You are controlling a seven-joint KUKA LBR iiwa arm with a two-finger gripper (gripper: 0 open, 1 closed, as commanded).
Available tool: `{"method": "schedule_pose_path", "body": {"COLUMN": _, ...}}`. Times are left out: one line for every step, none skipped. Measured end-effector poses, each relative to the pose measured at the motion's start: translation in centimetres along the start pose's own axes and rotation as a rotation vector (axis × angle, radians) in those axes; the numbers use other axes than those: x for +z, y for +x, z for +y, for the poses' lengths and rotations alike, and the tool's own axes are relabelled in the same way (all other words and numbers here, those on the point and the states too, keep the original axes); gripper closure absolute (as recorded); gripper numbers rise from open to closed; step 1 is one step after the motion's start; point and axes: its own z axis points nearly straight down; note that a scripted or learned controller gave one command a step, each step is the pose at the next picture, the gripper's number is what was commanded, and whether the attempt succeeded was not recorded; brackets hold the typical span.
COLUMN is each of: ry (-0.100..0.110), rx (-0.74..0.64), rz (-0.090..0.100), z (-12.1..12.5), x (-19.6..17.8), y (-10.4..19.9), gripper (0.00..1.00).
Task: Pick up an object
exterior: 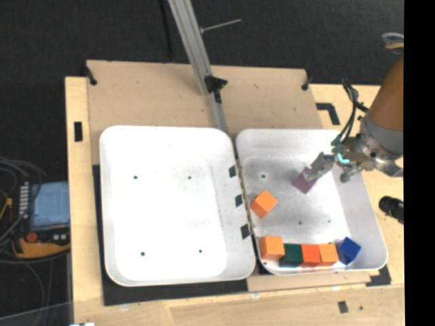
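In the right bin (353, 202), my gripper (311, 174) reaches in from the right, hanging from the grey arm with its orange band (389, 104). A small purple block (304, 181) sits tilted between the fingertips, and the gripper is shut on it over the bin's upper middle. An orange cube (264, 203) lies loose to the lower left of the gripper, near the bin's left wall.
Along the right bin's front wall runs a row of blocks: orange (272, 246), green (293, 254), red-orange (311, 253), orange (328, 252) and blue (349, 249). The left bin (170, 202) lies beside it. A metal rail (194, 39) slants down at the back.
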Motion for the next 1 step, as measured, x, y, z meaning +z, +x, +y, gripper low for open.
{"method": "schedule_pose_path", "body": {"ry": -0.004, "rx": 0.0, "rz": -0.001, "z": 0.08, "x": -0.2, "y": 0.0, "gripper": 0.0}}
